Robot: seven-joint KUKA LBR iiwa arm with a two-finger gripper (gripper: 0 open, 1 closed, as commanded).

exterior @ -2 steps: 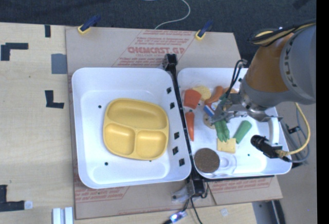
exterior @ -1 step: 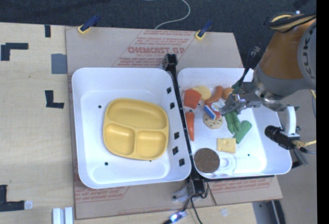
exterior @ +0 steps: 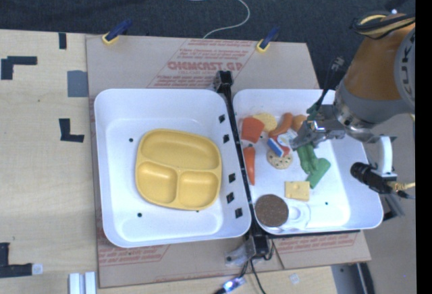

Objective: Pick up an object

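The right bin (exterior: 337, 208) holds several toy foods: a red-orange block (exterior: 252, 128), a yellow piece (exterior: 265, 121), an orange sausage (exterior: 283, 123), a carrot (exterior: 250, 164), a round cookie (exterior: 279, 160), a small red, white and blue item (exterior: 276, 146), a green vegetable (exterior: 313, 164), a yellow cheese square (exterior: 297, 190) and a brown disc (exterior: 271, 209). My gripper (exterior: 302, 139) hangs low over the bin, just above the green vegetable's upper end and right of the small striped item. Nothing shows between its fingers.
The left bin (exterior: 115, 117) holds a yellow divided plate (exterior: 178, 168). A black divider (exterior: 233, 144) runs between the bins. The grey and orange arm (exterior: 378, 77) reaches in from the right. A white cable (exterior: 216, 3) lies beyond the bench.
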